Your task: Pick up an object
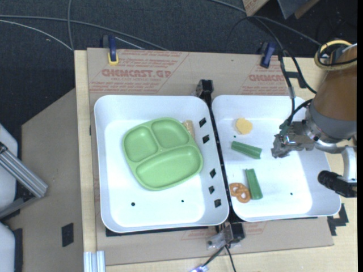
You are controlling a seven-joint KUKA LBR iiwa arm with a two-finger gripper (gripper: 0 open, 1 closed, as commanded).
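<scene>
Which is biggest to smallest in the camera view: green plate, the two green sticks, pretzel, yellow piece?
1. Green plate, by far the largest.
2. The two green sticks, one near the bin's middle and one lower down: they look about alike, so no ranking between them.
3. Pretzel.
4. Yellow piece, close to the pretzel in size.

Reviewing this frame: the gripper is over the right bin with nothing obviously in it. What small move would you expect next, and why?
Probably a short shift toward the bin divider and down onto the upper green piece. The gripper sits in the right bin just beside that piece, apart from it, and it is the nearest object.
</scene>
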